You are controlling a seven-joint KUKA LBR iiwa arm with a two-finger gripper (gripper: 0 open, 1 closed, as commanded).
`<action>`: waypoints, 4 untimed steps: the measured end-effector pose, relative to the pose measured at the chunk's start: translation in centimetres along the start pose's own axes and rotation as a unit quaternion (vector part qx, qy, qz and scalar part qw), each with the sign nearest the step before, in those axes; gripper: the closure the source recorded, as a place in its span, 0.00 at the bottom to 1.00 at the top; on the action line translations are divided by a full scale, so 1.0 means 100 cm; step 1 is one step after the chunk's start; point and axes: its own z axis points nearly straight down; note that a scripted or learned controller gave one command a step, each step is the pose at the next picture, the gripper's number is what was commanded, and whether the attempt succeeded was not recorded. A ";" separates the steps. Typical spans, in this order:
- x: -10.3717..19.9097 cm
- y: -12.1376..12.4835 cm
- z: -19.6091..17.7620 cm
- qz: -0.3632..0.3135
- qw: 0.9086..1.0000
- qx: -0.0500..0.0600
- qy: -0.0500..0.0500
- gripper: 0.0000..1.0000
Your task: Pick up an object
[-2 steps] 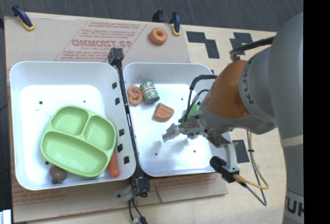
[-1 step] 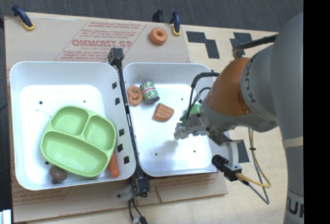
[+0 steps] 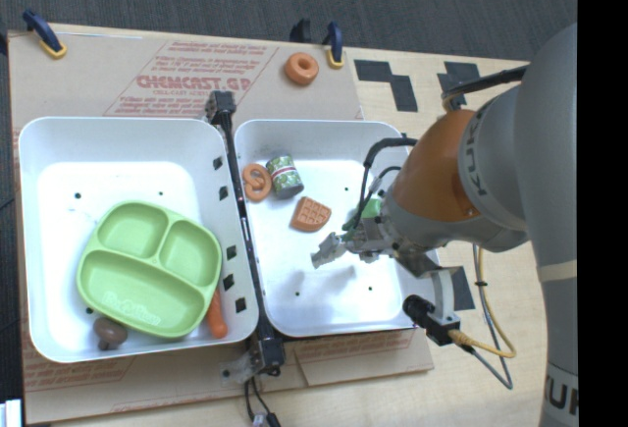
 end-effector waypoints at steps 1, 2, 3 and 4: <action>0.019 0.004 0.020 0.005 1.000 -0.001 0.001 0.00; 0.019 0.005 0.010 0.004 1.000 -0.001 0.001 1.00; 0.019 0.005 0.010 0.003 1.000 -0.001 0.000 0.00; -0.059 0.035 0.020 0.008 1.000 -0.002 0.000 0.00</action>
